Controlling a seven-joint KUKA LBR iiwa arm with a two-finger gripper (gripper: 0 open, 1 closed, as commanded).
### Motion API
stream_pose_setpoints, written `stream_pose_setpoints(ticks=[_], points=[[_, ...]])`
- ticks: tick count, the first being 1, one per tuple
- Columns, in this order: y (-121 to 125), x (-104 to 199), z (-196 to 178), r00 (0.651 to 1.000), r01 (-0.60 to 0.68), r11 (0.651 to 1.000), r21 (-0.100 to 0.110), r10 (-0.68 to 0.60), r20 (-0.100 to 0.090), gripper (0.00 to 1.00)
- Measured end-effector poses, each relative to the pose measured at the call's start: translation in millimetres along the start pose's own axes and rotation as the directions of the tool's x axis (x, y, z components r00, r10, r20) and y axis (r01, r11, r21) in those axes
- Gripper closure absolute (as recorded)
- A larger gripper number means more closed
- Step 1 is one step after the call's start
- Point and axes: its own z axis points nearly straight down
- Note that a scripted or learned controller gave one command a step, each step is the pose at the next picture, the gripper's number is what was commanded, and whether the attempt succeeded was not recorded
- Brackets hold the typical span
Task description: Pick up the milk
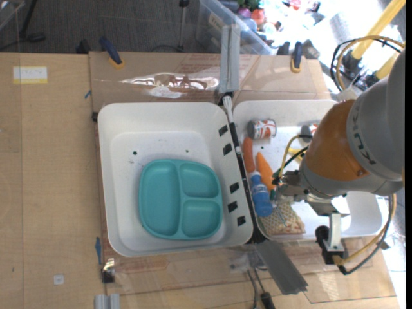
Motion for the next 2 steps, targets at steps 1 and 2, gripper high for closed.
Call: stream_pose_setpoints(ticks=[1, 2], points=[[0.9, -9.4, -1.6, 1.000, -0.011, 1.000, -0.005, 0.011, 0.014, 0.00], [104.9, -91.0, -22.3, 1.000, 0.006, 0.999, 0.034, -0.005, -0.029, 0.00]])
